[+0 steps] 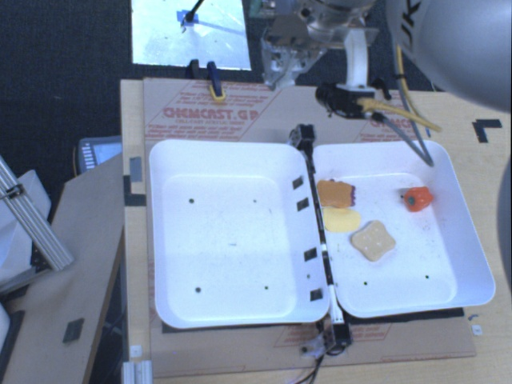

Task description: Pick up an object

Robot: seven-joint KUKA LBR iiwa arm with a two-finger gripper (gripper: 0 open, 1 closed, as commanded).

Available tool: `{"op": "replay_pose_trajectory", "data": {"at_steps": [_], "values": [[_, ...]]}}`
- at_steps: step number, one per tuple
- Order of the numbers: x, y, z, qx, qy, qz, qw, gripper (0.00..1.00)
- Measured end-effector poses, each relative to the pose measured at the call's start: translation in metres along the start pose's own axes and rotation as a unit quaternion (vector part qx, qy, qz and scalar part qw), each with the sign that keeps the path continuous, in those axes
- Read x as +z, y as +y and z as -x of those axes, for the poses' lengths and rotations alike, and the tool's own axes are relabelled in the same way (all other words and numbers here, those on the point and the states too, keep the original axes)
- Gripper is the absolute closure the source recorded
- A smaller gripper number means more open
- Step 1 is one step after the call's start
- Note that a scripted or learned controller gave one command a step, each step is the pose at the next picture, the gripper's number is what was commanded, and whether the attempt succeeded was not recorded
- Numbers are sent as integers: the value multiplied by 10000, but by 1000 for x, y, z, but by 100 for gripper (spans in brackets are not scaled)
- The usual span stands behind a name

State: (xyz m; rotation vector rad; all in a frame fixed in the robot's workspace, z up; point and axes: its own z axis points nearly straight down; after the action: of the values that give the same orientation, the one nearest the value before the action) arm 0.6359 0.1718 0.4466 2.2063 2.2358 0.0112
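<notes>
Object candidates all sit in the right bin point(460, 214): orange toast point(336, 193) by the inner wall, yellow slice point(342, 220) just below and touching or slightly under it, tan bread point(374, 241) just beside the slice, red-orange piece point(416, 198) well apart toward the right. Left bin point(232, 234) holds none of them.

Claw point(282, 64) hangs high above the tabletop point(264, 110), past the far edge of the bins, nowhere near any item. It grasps nothing; nothing is between the fingers. Whether it is released or clenched, cannot tell: blurred, seen from above at a slant.

Step in hand, as I judge it: approach, not yet started down. To do it well, pick an isolated target. The red-orange piece has free space all round, so probably the cleanest grab, though it is small and may roll. The tan bread is flat; the fingers need to straddle its edges and go nearly to the bin floor. Avoid the toast and slice pair: they touch, and the divider wall crowds one side, so a finger could hit the wall or drag both. Come down straight, centred on the item, close only at the bottom.

Arm point(456, 30): enters from the right, big grey link across the top-right corner, wrist pointing down. Yellow cables point(400, 117) trail from it over the right bin's far edge.
</notes>
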Motion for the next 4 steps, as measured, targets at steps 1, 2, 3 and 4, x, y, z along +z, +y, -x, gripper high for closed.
{"op": "replay_pose_trajectory", "data": {"at_steps": [1,2,3,4], "values": [[-16,7,-67,12,-3,-5,10000,100],[-93,30,-62,38,-8,28,10000,100],[-88,29,-63,35,-17,-17,10000,0],[-100,29,-63,12,-11,-2,10000,100]]}}
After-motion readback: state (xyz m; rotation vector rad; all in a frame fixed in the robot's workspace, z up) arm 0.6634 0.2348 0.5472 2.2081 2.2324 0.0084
